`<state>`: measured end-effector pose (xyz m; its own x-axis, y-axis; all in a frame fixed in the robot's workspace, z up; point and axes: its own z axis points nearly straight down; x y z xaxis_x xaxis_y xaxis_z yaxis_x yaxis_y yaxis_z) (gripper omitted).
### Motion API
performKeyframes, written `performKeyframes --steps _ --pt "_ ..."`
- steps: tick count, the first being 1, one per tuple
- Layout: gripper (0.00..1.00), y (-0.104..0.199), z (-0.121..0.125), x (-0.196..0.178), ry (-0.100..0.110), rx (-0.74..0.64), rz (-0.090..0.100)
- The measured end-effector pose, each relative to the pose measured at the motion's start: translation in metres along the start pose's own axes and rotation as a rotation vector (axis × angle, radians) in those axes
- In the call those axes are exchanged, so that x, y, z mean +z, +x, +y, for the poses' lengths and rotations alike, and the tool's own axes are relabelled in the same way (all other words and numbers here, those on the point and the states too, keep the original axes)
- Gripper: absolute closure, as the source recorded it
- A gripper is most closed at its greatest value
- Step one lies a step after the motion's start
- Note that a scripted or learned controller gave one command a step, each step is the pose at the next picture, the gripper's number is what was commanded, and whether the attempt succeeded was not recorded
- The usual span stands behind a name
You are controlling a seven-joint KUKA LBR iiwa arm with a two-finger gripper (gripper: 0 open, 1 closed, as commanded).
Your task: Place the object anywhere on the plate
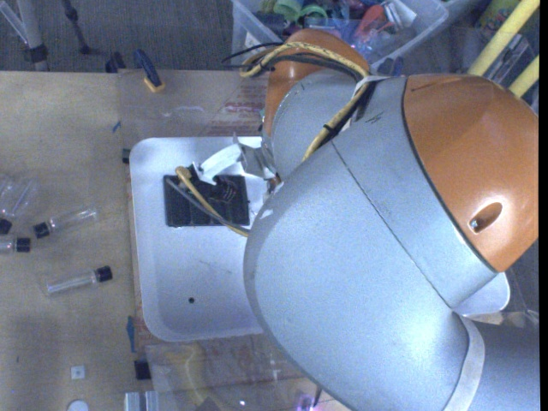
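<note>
My grey arm (385,255) with its orange band (479,169) covers the right half of the camera view and hides the right bin. Its wrist reaches over the far part of the left white bin (150,264). The gripper (250,168) sits at the arm's tip, low over that bin's far side, and the arm's own body largely covers it. One tiny dark speck (191,299) lies on the bin floor near the front.
Several clear vials with black caps (79,279) lie on the wooden bench left of the bin. A blue clamp (151,71) stands at the bench's far edge. A clear tub of colourful toys (342,7) sits behind the bench.
</note>
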<state>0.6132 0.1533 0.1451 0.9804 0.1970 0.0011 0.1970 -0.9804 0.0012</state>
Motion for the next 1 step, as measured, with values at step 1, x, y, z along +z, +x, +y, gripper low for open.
performKeyframes --steps 1 --pt "1.00 0.0491 -0.0626 -0.0921 0.000 -0.079 0.002"
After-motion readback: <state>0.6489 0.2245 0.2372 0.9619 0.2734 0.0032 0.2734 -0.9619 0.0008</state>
